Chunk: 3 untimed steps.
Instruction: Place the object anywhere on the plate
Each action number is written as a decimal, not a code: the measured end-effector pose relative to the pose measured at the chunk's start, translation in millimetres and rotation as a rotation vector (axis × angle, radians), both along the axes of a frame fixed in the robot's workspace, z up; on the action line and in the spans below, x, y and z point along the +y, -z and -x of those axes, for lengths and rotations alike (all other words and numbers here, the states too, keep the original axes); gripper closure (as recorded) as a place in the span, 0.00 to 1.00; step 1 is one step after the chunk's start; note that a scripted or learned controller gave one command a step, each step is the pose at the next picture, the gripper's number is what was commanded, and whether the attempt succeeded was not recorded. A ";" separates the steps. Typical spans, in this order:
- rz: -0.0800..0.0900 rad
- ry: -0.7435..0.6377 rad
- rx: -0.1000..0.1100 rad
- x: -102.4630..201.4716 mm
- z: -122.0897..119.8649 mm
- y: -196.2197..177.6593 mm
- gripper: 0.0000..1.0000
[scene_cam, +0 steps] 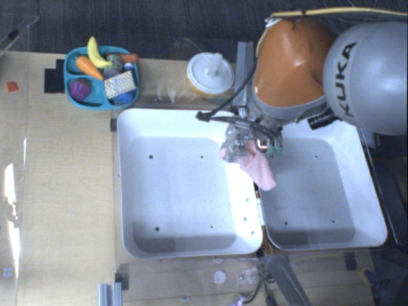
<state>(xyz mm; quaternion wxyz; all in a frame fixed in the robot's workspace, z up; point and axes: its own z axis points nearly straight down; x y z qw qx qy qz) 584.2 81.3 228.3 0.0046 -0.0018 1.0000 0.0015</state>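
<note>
Pink cloth in my pincer, above the seam of the 2 bins.

My pincer (pixel 250 146) is pinched on the pink cloth (pixel 260 168), which dangles over the left bin's (pixel 178 190) right rim; my orange band (pixel 290 62) hides the fingers' upper parts.

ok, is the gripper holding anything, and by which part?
A pink cloth hangs from the gripper over the seam between the two bins. It looks held by its upper end; the fingers themselves are too cluttered to make out.
</note>
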 end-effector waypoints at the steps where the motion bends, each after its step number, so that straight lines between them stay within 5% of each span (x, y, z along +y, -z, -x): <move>1: 0.000 0.000 0.002 41.2 18.2 3.1 1.00; 2: -0.001 -0.001 0.002 79.8 51.4 2.3 1.00; 3: -0.001 -0.001 0.002 79.7 51.2 2.2 0.00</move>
